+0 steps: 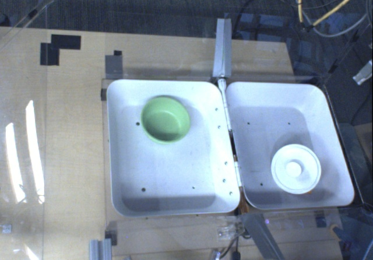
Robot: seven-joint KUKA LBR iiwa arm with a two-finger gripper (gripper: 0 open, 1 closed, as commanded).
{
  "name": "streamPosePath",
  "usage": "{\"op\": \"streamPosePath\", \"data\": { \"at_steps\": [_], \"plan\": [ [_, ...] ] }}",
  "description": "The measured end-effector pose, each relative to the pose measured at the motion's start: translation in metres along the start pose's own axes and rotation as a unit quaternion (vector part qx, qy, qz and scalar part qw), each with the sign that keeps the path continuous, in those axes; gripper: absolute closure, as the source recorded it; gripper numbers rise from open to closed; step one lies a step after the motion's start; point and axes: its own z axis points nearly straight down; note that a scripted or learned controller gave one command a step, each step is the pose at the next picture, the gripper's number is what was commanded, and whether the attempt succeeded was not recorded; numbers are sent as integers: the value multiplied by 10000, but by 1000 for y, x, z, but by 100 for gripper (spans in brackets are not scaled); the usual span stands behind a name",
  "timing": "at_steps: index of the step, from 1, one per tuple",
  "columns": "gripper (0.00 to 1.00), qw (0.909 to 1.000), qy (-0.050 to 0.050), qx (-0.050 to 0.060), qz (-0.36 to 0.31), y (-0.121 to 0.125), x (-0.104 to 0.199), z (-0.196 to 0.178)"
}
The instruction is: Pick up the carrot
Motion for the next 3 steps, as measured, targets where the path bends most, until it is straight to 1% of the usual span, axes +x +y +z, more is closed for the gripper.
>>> {"op": "streamPosePath", "data": {
  "at_steps": [1,2,3],
  "plan": [
    [100,9872,6,-1,-1597,12,-50,50],
    [100,9490,70,59,-3153,46,-69,-38],
    [100,9209,74,67,-3896,55,-23,-3]
  ]
}}
